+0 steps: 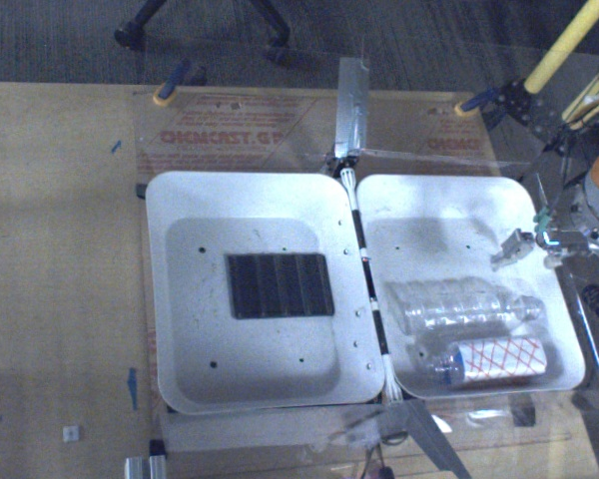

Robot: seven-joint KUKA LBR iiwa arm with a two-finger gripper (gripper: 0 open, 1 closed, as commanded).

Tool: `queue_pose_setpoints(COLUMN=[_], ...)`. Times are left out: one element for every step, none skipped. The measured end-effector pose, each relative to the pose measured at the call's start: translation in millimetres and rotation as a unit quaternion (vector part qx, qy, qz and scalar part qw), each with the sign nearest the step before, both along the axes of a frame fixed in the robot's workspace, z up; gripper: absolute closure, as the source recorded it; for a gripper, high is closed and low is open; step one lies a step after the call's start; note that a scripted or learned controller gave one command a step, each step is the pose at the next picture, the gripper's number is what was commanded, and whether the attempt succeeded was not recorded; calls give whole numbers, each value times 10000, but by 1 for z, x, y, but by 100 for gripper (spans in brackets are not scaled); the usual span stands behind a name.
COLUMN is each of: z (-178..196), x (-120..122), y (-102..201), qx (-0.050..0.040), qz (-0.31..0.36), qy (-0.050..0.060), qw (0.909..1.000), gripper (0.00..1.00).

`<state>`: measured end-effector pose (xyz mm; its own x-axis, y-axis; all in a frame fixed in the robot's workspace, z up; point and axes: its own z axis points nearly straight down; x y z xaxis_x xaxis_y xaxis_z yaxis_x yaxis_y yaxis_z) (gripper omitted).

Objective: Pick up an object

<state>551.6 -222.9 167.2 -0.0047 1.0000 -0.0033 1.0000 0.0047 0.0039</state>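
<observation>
- Clear ribbed plastic bottle (469, 305) lies on its side just below-left of the gripper (514, 247), probably the easiest pick.
- Grip state: cannot tell; nothing visibly held.
- Red-checked bottle (497, 359) lies beyond it.

Pad (280, 285) in left bin (170, 267), bottles (469, 307) in right bin (429, 203).

Wooden bench (60, 267) bears two white bins (250, 287) (469, 287) side by side

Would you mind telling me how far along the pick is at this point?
Nothing looks picked: two clear bottles lie in the right bin, a dark ribbed slab in the left bin. The gripper sits above the right bin. Descending and grasping remain.
</observation>
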Motion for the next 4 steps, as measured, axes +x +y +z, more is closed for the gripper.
queue_pose_setpoints(z=[-71,-79,-72,-79], x=[-34,-50,60,-6], y=[8,17,24,23], qx=[55,-1,1,3], qz=[177,493,1484,1641], qy=[-35,-35,3,-3], qw=[9998,9988,9889,9864], gripper=[0,0,0,0])
